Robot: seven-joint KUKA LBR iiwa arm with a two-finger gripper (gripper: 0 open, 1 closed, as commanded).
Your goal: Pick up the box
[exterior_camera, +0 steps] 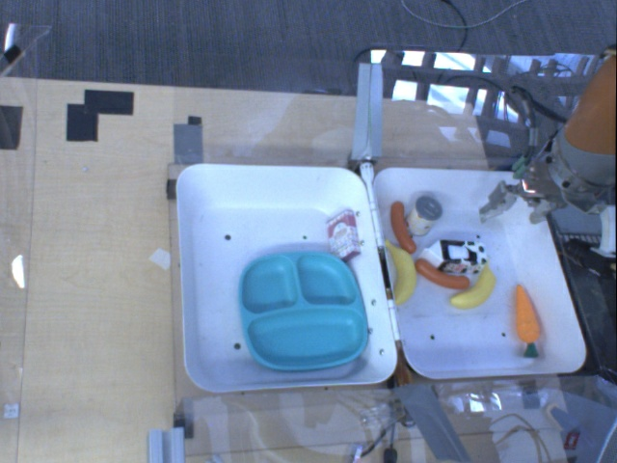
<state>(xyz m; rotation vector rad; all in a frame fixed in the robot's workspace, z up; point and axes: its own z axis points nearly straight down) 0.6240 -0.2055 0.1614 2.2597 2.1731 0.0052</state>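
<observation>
The small black-and-white printed box point(463, 254) sits mid-way in the right white bin point(554, 355), touching a red sausage point(442, 274) and a yellow banana point(474, 293). The grey tool point(514, 201) hovers over that bin's far right corner, well apart from the box — nothing between its fingers, which look spread. A blue sectioned plastic tray point(304, 311) lies in the left white bin point(207, 258).

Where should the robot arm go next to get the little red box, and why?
Probably move left, staying high, across to the left bin. The end effector hangs over the far side of the right bin, apart from the red box, which lies in the left bin beside the blue plate, close to the bin's right wall.
</observation>
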